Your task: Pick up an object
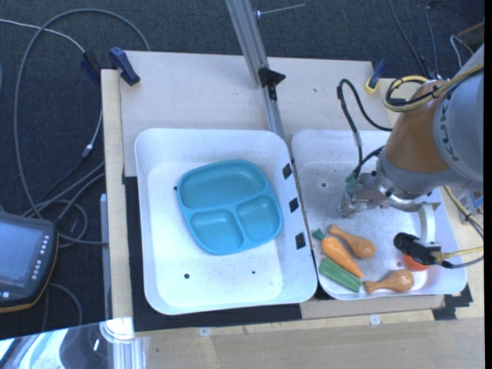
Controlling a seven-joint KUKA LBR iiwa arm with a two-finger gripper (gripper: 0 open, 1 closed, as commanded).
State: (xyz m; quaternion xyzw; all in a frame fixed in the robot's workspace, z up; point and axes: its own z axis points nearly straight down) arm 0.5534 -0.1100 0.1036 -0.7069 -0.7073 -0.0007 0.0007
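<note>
In the shallow white bin on the view's right (327, 146), the grey arm with its orange band (419, 141) reaches in from the right edge, and the two-finger gripper (356, 204) points down at the speckled floor near the bin's middle; from this slant I cannot tell whether it is spread or pressed together, and nothing can be seen in its grasp. The things to be picked lie clustered along that bin's near edge, apart from the gripper: a brown-orange gourd-shaped toy (355, 243) just below it, an orange plastic carrot (341, 256) lying just beside the gourd, a green stick-shaped vegetable (339, 275) nearest the bin's rim, a tan bulb-ended gourd (392, 282) to their right, and a small red-orange piece (415, 264), partly hidden and too small to identify. The shallow white bin on the view's left (157, 156) holds a teal plastic plate with three compartments (229, 204), lying flat near its middle. Both bins rest on a pale wooden bench (192, 91), and a grey metal bar (247, 29) slants down from the top edge towards the gap between the bins.
</note>
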